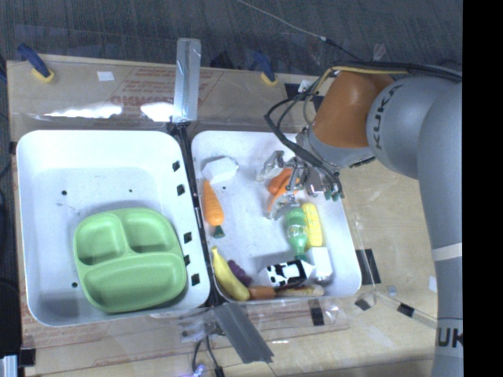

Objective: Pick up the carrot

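Observation:
The carrot point(212, 203), orange with a small green end, lies lengthwise along the left wall of the right bin point(251, 144). My gripper point(283, 184) hangs over the middle of that bin, to the right of the carrot and apart from it. Its metal fingers point(273, 164) close around a second small orange piece point(278, 184) that looks like a carrot chunk. The orange-banded wrist point(346, 112) rises behind it at the bin's back right.
The right bin also holds a white lump point(221, 168), a green bottle point(296, 228), yellow corn point(313, 223), a banana point(224, 275), a black-and-white toy point(286, 273) and a white block point(321, 262). A green divided plate point(130, 259) sits in the left bin point(47, 163).

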Controlling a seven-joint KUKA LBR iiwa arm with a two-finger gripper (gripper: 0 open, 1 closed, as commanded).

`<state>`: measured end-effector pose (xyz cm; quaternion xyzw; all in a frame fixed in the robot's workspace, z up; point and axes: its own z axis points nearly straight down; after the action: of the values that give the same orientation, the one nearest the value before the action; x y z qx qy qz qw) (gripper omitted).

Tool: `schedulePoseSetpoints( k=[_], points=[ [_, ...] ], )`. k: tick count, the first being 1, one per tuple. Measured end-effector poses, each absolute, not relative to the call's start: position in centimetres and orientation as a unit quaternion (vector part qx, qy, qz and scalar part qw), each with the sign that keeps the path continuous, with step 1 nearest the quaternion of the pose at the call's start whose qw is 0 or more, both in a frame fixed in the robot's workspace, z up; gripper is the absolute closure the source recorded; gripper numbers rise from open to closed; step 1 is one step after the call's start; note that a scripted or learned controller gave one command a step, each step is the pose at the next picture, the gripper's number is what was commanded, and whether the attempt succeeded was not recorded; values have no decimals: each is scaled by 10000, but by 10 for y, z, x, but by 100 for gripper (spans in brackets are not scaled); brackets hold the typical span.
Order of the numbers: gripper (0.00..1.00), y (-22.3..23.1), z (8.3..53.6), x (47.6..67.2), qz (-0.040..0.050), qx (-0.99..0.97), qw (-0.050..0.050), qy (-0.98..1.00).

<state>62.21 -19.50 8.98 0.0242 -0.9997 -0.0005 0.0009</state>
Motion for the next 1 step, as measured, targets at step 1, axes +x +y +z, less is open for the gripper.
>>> schedulePoseSetpoints(
  k=[1],
  points=[
    [100,-191,104,626,-5,292,-28,-9996]
  ],
)
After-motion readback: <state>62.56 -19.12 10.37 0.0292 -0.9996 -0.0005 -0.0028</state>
